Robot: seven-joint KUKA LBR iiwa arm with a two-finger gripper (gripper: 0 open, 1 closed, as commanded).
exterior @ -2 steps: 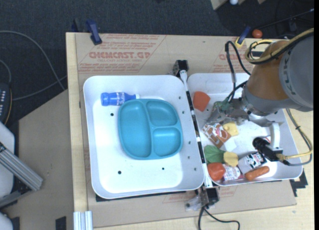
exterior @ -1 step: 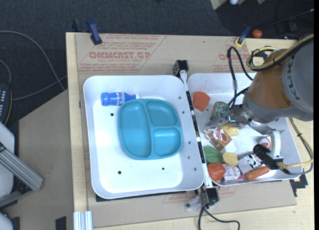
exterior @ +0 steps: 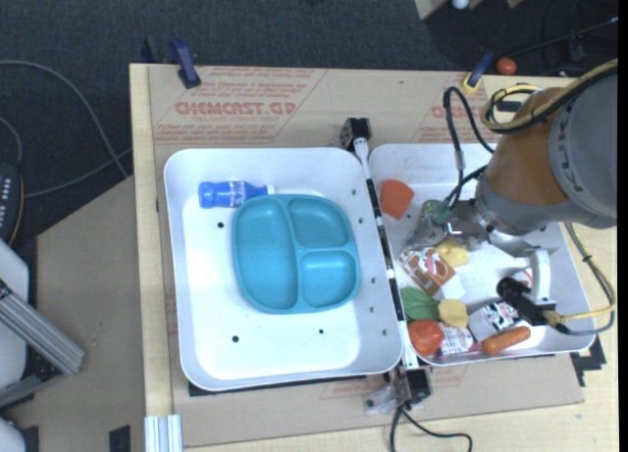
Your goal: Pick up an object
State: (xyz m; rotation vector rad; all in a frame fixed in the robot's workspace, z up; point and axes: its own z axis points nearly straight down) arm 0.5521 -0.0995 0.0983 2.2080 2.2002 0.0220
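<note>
You cannot tell the pincer's (exterior: 446,234) state — the arm (exterior: 549,161) hides it. It sits low in the crowded right bin (exterior: 417,158); neighbouring packets (exterior: 429,266) could block a clean grip.

Even, bright overhead light falls on the bench (exterior: 294,97). The white bins (exterior: 196,274) come close to overexposure, with soft, short shadows at their walls. The blue tray (exterior: 294,249) carries a mild sheen. The floor (exterior: 78,9) is dim. Focus is slightly soft and grainy throughout; the arm (exterior: 559,156) looks blurred.
</note>
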